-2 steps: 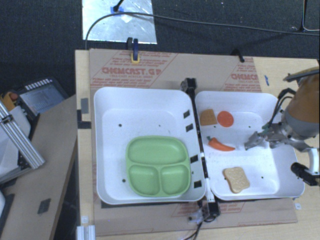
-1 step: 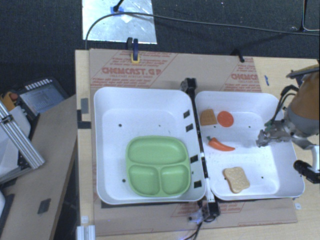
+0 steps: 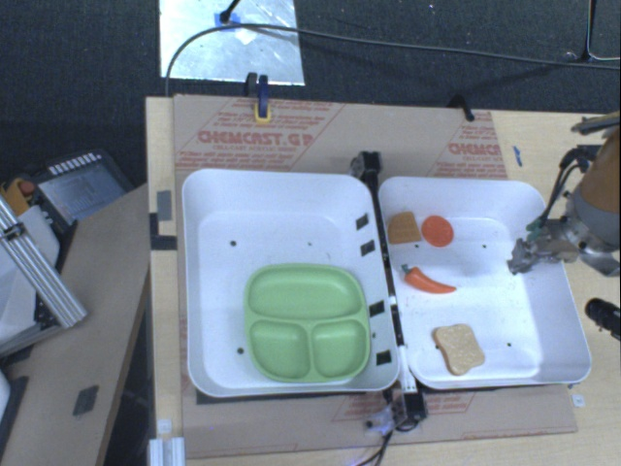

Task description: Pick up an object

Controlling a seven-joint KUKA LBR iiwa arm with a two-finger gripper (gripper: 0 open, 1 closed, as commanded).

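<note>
In the right bin [image 3: 543, 357] lie several small food items: a tan square cracker [image 3: 404, 227], a round orange-red slice [image 3: 438, 231], an orange carrot-like piece [image 3: 428, 280] and a slice of toast [image 3: 459, 348]. My gripper [image 3: 530, 251] hangs over the right bin's right side, near its rim, well to the right of the carrot piece. Nothing shows between its fingers.
The left bin [image 3: 213, 221] holds a green three-compartment plate [image 3: 307, 321]. A black divider with clips [image 3: 380, 260] runs between the bins. Cables cross the dark floor behind, and a metal plate [image 3: 231, 25] lies at the back.
</note>
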